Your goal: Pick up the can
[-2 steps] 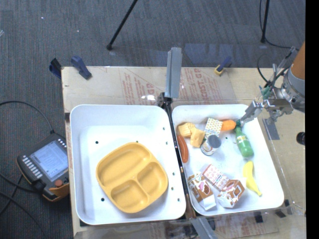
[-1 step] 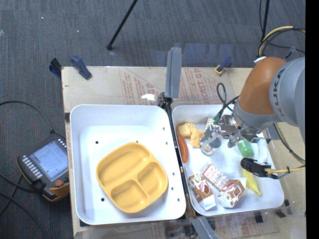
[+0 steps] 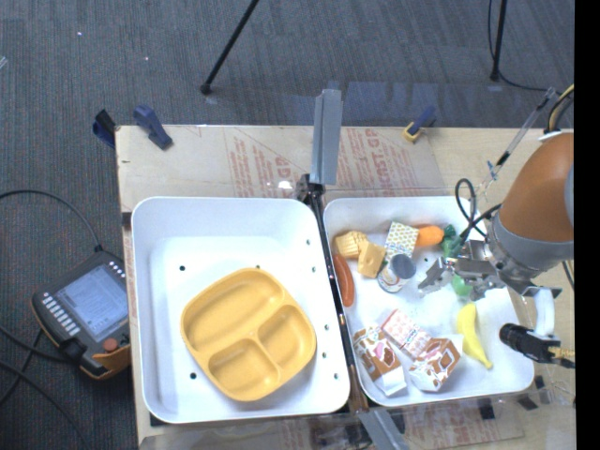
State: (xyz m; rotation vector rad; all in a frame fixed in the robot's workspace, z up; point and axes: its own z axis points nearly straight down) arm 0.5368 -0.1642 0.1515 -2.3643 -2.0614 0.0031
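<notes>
The can [image 3: 402, 267] is small and grey, and lies on its side in the middle of the right bin [image 3: 514, 375] with its round end facing up. My gripper [image 3: 430, 276] hangs low over the bin just right of the can, a small gap from it. It stands open with nothing between its fingers. The orange-banded wrist [image 3: 539, 195] rises behind it at the right edge.
Packed around the can are a yellow wedge [image 3: 371, 259], a patterned box [image 3: 401, 237], an orange carrot [image 3: 428, 235] and a red sausage [image 3: 344, 279]. Cartons [image 3: 405, 332] and a banana [image 3: 473, 336] lie nearer the front. The left bin [image 3: 159, 251] holds a yellow divided plate [image 3: 248, 331].
</notes>
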